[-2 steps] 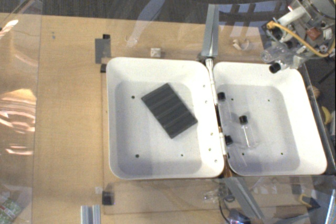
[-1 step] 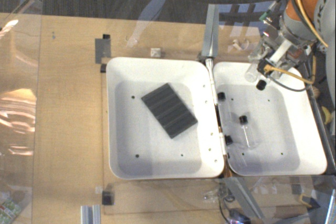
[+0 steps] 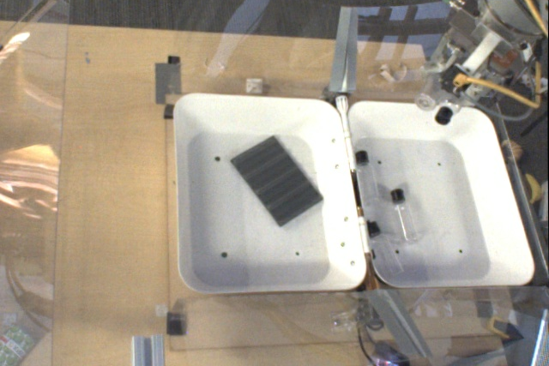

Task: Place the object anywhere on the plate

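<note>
clear black-capped vial point(image 3: 405, 217) is seen lying in the right bin point(image 3: 512, 219), well apart from the dark ribbed plate point(image 3: 276, 180) laid in the left bin point(image 3: 184, 210). the gripper point(image 3: 442, 94) is hung over the right bin's far edge, and how wide it's spread can't be made out tbh.

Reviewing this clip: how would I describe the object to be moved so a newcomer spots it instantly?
Start at the white bin on the right of the view. Near its middle lies a small vial with a black cap. Unlike the two black clips along that bin's left wall, its body is see-through.
</note>
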Motion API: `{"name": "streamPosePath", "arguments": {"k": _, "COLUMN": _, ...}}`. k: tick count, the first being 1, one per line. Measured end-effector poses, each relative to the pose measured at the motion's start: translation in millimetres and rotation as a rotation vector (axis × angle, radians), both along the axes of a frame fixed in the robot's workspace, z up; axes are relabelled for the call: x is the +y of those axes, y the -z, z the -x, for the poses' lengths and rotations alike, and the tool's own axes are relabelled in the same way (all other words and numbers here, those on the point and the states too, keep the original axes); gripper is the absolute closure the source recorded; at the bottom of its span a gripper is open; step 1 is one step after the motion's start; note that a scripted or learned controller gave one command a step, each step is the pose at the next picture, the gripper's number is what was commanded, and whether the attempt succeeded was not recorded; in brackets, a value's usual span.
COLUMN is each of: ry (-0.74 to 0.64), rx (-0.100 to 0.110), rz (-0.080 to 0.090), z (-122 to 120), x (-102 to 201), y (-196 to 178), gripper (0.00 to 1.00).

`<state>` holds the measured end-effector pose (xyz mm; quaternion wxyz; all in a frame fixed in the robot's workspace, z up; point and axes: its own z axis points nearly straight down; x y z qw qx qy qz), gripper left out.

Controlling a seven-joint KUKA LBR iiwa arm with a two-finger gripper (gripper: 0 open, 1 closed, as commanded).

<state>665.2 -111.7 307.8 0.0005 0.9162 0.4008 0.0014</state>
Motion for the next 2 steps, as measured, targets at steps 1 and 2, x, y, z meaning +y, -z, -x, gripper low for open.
{"name": "streamPosePath", "arguments": {"k": 1, "ry": -0.043, "rx": 0.000, "rz": 0.000, "z": -1, "x": 52, "y": -89, "gripper": 1.00}}
{"name": "streamPosePath", "arguments": {"k": 2, "ry": -0.144, "rx": 0.002, "rz": 0.000, "z": 8, "x": 51, "y": 4, "gripper": 1.00}}
